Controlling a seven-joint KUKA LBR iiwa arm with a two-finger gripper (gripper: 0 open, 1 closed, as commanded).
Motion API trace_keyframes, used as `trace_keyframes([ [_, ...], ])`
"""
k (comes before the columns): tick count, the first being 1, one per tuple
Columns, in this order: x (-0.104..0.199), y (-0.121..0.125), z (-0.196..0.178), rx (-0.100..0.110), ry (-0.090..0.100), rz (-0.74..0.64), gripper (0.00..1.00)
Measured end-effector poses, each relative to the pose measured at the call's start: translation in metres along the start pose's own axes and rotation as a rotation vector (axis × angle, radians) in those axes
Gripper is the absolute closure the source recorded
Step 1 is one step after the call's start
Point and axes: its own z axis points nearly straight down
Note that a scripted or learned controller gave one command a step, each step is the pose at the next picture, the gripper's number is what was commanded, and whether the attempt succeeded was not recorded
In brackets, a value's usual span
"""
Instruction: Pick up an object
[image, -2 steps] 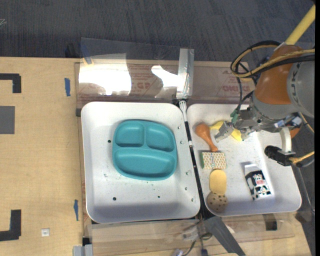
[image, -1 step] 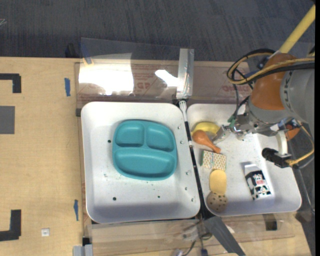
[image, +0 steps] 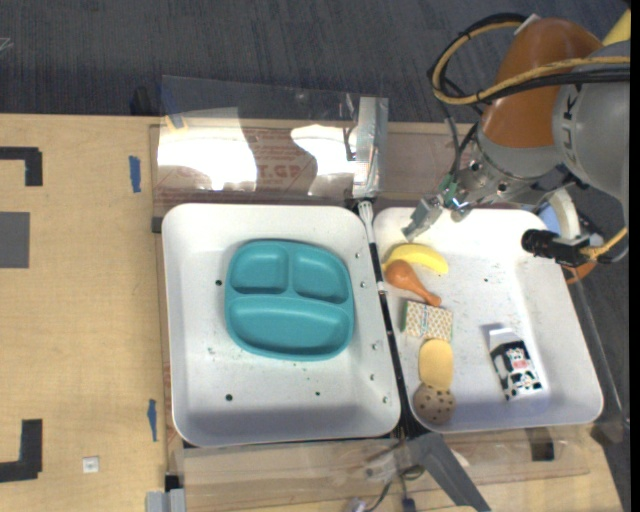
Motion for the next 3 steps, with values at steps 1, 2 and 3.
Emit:
trace_keyframes([
  [1, 0.037, -0.052, 0.005, 0.01, 0.005, -0.078, 0.0],
  [2, -0.038, -0.06, 0.102, 0.005, 0.0, 0.085, 0.0],
  [3, -0.027, -0.125, 0.07, 0.013, 0.004, 0.279, 0.0],
])
